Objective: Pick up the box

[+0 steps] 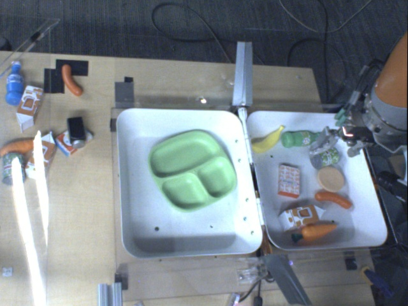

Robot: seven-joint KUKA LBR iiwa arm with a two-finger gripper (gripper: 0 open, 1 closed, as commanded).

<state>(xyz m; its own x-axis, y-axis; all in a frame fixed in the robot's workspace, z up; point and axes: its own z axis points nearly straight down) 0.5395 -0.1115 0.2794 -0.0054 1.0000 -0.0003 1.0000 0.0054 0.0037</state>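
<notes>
The box (289, 179) is a small flat carton with a red and white printed face, lying in the middle of the right bin (376, 225). My gripper (327, 148) hangs over the bin's upper right part, above and to the right of the box and apart from it. It is just right of a green bottle (298, 138) and just above a round tan disc (331, 179). Nothing can be seen held in it.
The right bin also holds a banana (268, 139), a sausage (333, 199), a small white and orange carton (299, 216) and a carrot (313, 232). A green divided tray (191, 169) lies in the left bin (137, 228). Loose items lie on the bench at the left.
</notes>
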